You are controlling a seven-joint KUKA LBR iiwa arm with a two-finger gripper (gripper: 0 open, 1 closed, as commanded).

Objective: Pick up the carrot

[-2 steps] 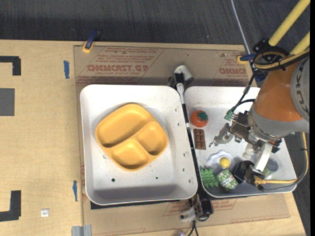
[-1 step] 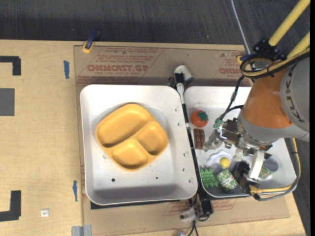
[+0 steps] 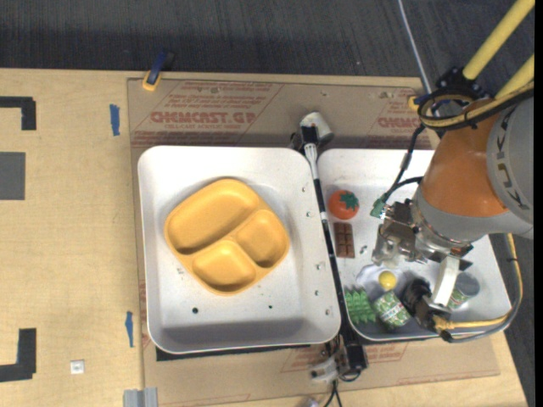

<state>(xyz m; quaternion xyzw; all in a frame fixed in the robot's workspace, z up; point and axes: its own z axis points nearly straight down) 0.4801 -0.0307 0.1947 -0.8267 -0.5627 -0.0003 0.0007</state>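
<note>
An orange-red thing with a green top [image 3: 344, 203], which looks like the carrot seen end-on, lies near the back left of the right bin [image 3: 365, 170]. My gripper [image 3: 389, 251] hangs over the middle of that bin, to the right of the carrot and a little nearer the front, apart from it. The metal gripper body hides what lies directly under it. A small yellow thing [image 3: 387, 280] shows just below the gripper.
A brown chocolate bar [image 3: 344, 240] lies just in front of the carrot. A green leafy toy [image 3: 360, 304] and a green-and-white round thing [image 3: 393, 311] sit at the front of the right bin. A yellow divided plate [image 3: 226, 234] fills the left bin [image 3: 161, 176].
</note>
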